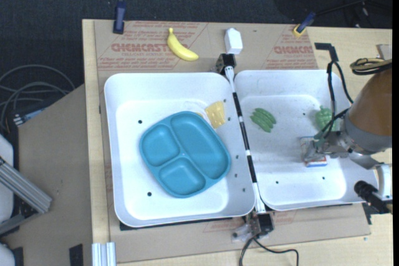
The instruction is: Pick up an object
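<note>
Camera view: my end effector (pixel 316 151) low in right bin (pixel 293 193) over a small block (pixel 317 161), grip state unreadable, nothing lifted yet.

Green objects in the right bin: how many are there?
2. One green object lies in the left part of the right bin; the other lies near the gripper. The arm may hide more.

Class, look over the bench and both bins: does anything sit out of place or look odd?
Yes. The yellow banana lies on the cardboard behind the left bin, outside both bins, while the other items lie inside them. Nothing looks spilled or broken.
</note>
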You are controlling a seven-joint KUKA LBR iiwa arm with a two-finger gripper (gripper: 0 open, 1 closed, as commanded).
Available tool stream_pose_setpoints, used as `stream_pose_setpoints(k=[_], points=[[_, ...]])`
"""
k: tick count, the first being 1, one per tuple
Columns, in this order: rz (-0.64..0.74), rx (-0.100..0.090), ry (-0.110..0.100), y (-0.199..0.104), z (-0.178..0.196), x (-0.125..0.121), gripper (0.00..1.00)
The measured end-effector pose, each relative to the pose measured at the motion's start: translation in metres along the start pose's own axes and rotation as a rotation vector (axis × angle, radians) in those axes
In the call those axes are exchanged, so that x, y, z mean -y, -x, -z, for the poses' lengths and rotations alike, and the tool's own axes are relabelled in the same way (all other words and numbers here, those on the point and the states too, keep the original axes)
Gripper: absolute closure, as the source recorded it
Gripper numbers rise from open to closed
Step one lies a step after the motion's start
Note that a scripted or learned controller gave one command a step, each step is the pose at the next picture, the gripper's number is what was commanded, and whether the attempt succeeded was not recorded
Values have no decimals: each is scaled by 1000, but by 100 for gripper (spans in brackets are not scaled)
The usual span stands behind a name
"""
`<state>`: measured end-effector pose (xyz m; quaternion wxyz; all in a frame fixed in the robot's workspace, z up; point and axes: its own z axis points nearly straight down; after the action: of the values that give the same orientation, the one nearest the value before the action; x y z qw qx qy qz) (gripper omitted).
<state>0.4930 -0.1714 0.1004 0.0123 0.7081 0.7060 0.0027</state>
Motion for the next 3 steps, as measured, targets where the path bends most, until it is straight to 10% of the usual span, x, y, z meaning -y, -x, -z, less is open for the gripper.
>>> stream_pose_setpoints(k=[2,3], points=[[5,-15,-20,-71,-17,-86,100],[3,-12,-19,-35,74,-89,100]])
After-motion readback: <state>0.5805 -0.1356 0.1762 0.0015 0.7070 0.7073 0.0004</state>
